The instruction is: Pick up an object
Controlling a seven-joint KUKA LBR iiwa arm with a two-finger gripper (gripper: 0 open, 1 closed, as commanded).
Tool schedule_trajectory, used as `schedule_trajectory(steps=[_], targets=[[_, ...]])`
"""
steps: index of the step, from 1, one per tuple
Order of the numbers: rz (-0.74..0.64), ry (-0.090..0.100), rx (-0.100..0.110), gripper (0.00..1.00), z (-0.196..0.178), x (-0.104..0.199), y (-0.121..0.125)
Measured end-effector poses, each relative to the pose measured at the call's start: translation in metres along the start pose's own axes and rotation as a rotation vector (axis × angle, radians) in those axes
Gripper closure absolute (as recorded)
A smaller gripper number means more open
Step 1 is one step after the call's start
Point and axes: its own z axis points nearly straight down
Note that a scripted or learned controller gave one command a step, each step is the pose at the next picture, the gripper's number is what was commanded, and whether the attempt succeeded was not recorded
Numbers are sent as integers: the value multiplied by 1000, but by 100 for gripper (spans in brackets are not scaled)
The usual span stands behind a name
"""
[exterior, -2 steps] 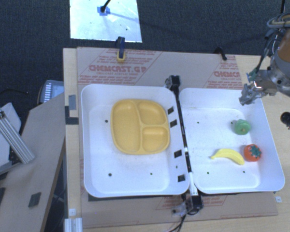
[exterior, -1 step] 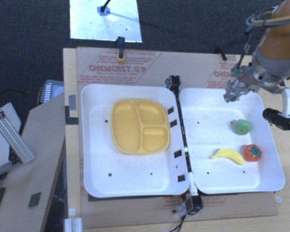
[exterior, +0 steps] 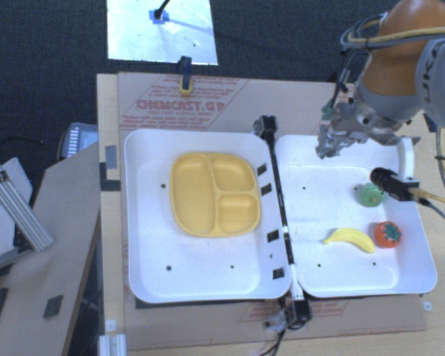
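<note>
The right bin [exterior: 334,273] holds a yellow banana [exterior: 349,239] near its front middle, a red tomato-like toy [exterior: 387,233] just right of the banana, and a green toy [exterior: 370,194] further back on the right. My gripper [exterior: 327,148] hangs over the back left part of the right bin, well left of and behind the green toy. Nothing shows between or under its tips.
A yellow divided plate [exterior: 213,193] lies in the middle of the left bin [exterior: 148,273]. A black divider strip [exterior: 276,206] runs between the two bins. A yellow clamp [exterior: 185,76] sits on the cardboard behind the left bin.
</note>
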Motion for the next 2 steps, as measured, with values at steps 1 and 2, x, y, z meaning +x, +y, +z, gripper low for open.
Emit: schedule_trajectory(steps=[1, 2], targets=[[0, 0, 0, 100, -1, 48, -1], [-1, 0, -1, 100, 8, 100, 12]])
